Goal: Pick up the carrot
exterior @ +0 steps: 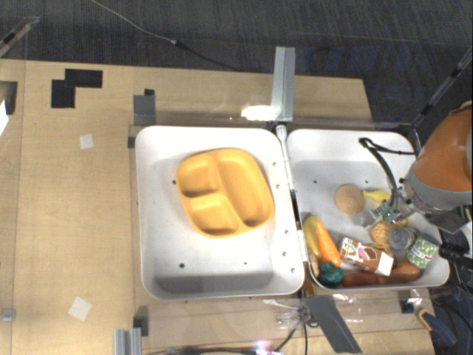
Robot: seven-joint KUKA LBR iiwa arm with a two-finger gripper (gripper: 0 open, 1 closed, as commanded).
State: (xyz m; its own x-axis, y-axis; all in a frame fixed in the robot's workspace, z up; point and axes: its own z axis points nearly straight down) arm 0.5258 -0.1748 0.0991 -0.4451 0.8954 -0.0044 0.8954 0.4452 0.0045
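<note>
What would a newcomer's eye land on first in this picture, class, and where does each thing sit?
First, the yellow divided plate, lying alone in the left bin. Next, the heap of toy food crowded into the near corner of the right bin, with the orange carrot at its left edge. Last, the arm's orange band at the right, above that heap.

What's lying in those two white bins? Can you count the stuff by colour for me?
Yellow: 3, the divided plate, a banana, a small piece
Orange: 1, the carrot
Tan: 2, a round ball, a cookie
Green: 2, a can, a dark lump
Red-brown: 2, a carton, a sausage
Total: 10
</note>
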